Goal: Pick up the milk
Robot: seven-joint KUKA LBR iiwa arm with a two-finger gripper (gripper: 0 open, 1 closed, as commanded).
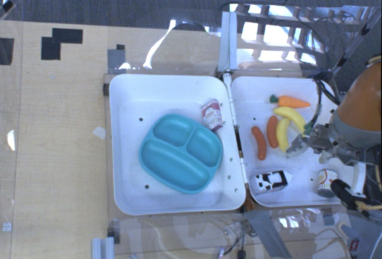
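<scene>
- Black-and-white patched small carton, the milk (pixel 271 180), lies on its side near the front edge of the right shallow white bin (pixel 262 88), toward that bin's left corner. Cow-like blotches of black on white show on its upward face; long axis runs roughly left to right.
- Milk rests alone on the bin floor, apart from the other items; nothing grips it.
- Grey arm with orange band (pixel 364 102) enters from the right and sits over the right bin's right portion.
- Claw (pixel 296 145) points leftward, low over the bin, just beside the lower end of the yellow plastic banana (pixel 287 120). Cannot tell how far apart its fingers stand; nothing is visibly caught in it.
- Claw sits up and to the right of the milk, near but not touching.
- Other contents of right bin: orange plastic carrot with green top (pixel 291 101) at the back; two reddish-orange sausage-shaped pieces (pixel 265 135) left of the banana.
- Left shallow white bin (pixel 122 150) holds a teal plastic divided plate (pixel 180 152), tilted diagonally, and a small red-and-white packet (pixel 212 114) touching the plate's upper right rim.
- Both bins stand side by side on the pale wood desk (pixel 54 132), which carries black square marks at upper left.
</scene>
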